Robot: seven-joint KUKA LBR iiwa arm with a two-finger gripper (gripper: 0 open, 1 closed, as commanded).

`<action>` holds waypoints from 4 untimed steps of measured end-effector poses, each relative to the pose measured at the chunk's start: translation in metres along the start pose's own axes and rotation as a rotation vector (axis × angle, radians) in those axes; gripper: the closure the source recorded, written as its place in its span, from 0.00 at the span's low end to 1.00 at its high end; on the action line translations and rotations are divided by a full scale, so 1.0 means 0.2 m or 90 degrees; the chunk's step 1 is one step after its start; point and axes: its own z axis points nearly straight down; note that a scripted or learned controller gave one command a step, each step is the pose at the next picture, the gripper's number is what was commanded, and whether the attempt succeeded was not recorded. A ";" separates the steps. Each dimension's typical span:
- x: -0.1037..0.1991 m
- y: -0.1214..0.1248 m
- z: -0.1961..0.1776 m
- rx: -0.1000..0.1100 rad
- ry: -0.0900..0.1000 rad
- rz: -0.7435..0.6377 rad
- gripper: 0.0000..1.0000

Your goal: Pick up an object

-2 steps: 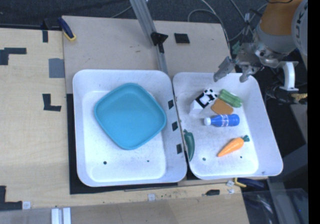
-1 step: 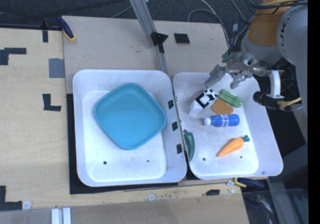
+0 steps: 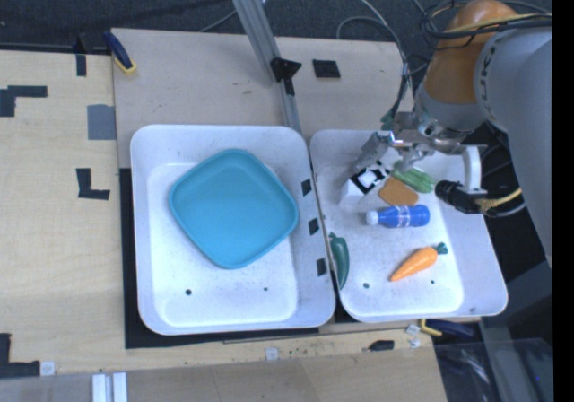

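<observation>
One gripper (image 3: 387,151) over the right bin (image 3: 466,288) — seemingly near the bottle (image 3: 400,216).

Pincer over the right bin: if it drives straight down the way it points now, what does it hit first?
Probably the black-and-white tag under the pincer, lying on the right bin floor. The green item sits just to the side. Depth is hard to judge from this slanted view.

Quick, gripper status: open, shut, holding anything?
Gripper: cannot be told; it sits low in the right bin beside the green object, with nothing visibly held.
</observation>
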 end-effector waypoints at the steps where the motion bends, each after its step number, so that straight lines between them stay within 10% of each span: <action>1: 0.01 -0.01 0.21 0.000 0.000 0.000 0.00; 2: 0.01 0.00 0.15 -0.002 0.000 0.000 1.00; 4: 0.00 0.03 -0.42 -0.005 -0.001 0.000 1.00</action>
